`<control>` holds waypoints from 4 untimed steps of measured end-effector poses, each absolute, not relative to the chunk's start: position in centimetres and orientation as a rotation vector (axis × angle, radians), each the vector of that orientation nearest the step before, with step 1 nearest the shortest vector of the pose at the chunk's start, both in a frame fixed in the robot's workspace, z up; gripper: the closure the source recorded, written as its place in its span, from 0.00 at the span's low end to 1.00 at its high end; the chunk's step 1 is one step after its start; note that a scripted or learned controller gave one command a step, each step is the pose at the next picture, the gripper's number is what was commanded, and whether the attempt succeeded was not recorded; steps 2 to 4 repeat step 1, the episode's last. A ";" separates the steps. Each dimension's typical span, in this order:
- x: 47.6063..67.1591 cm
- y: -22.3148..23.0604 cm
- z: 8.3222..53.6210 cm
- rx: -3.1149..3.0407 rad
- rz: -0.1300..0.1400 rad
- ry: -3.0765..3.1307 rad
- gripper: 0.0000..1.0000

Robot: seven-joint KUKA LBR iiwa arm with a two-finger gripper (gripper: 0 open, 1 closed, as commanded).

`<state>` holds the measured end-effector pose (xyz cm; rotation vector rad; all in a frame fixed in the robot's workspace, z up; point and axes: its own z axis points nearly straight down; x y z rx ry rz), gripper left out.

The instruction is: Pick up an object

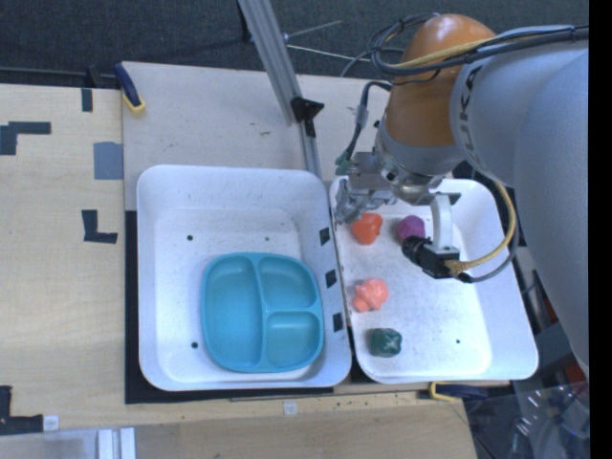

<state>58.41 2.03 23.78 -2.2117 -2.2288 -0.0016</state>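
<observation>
You have two shallow white bins on a pale wooden bench [57,256]. The right bin [497,342] holds the small orange object [365,228], right below the gripper [356,202]; a magenta ball [411,227], pink lump [370,295] and dark green piece [385,341] crowd nearby. The left bin [172,208] carries a blue divided plastic tray [260,311].

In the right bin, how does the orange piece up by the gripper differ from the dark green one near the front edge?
The small orange-red object lies at the far end of the right white bin, directly beneath the gripper; the small dark green object lies near the front, well away from the arm. The orange-red one is bright against the white floor; the dark green one is dark and dull. Both are small, rounded lumps of similar size, lying loose on the bin floor.
</observation>
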 end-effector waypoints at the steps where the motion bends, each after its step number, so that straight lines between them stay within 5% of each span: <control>1: 59.8 6.8 22.8 -2.214 0.001 -2.227 1.00; 4: 59.8 6.8 22.8 -2.214 0.001 -2.227 1.00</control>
